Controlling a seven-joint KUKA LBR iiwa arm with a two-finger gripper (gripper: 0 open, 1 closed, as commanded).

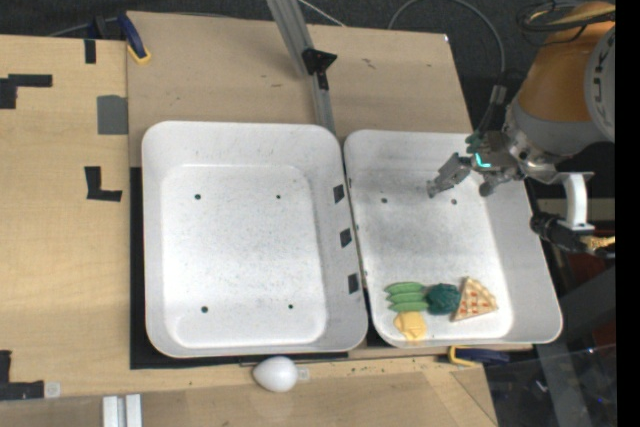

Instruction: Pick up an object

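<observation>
Clutter is gathering in the near corner of the right bin (520, 245): a green pea pod (405, 293), a dark green lump (441, 296), a yellow piece (410, 323) and a pizza slice (474, 300), touching one another. The pincer (462, 175) is hovering over the bin's far end, well apart from them, fingers spread and gripping nothing. A white egg (276, 374) is lying on the tabletop (230, 65) beside the left bin (240, 235). A slanted metal pole (285, 0) is crossing above.
</observation>
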